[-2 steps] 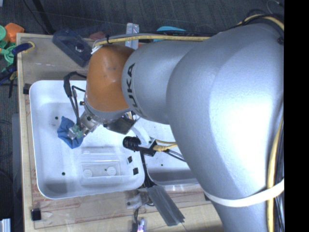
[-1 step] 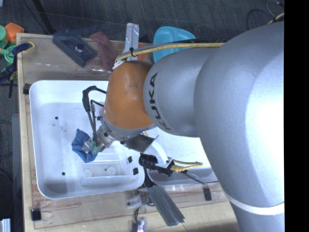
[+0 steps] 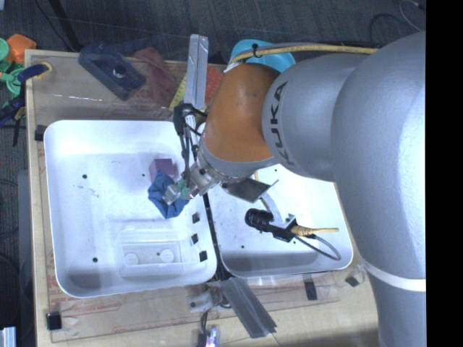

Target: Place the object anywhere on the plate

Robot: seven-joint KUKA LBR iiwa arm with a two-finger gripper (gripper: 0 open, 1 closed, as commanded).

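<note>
The task is judged unfinished: nothing is seen on the pale, nearly see-through plate [image 3: 148, 246], which is set toward the near wall of the left bin [image 3: 61, 215]. Just beyond the plate, and apart from it, a crumpled blue object [image 3: 163, 196] is found on the bin floor, with the gripper [image 3: 181, 188] set against its right side; whether the claw is apart or clamped on the object cannot be told. A lift, a short carry nearward and a release are judged to be left. A small purple block [image 3: 163, 166] is seen just behind the blue object. The right bin [image 3: 325, 255] is largely covered by the arm [image 3: 318, 100]. Farther off, beyond the bins, a dark block [image 3: 111, 69] and a reddish cloth [image 3: 150, 60] are laid.
</note>
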